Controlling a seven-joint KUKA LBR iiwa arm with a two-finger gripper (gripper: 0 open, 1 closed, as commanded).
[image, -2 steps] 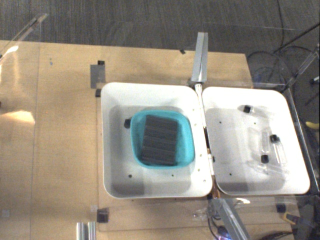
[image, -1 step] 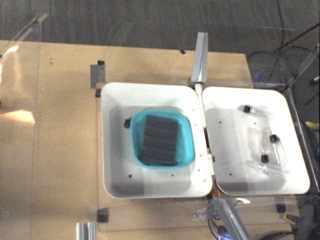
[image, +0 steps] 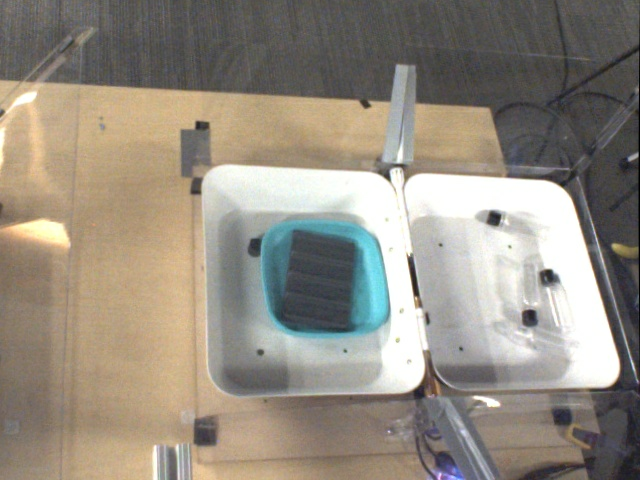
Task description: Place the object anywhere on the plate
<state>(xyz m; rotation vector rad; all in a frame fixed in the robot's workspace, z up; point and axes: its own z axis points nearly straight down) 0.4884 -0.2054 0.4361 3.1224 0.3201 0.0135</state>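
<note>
A turquoise plate (image: pixel 375 278) sits in the middle of the left white bin (image: pixel 225 298). On it lies a dark grey ridged block (image: pixel 320 278), resting flat and covering most of the plate's centre. A small dark piece (image: pixel 255 247) lies just off the plate's left rim.
The right white bin (image: pixel 450 348) holds clear plastic items with black caps (image: pixel 545 293) along its right side and one near the top (image: pixel 494 218). A metal post (image: pixel 401 113) stands behind the bins' seam. Wooden bench surface spreads to the left.
</note>
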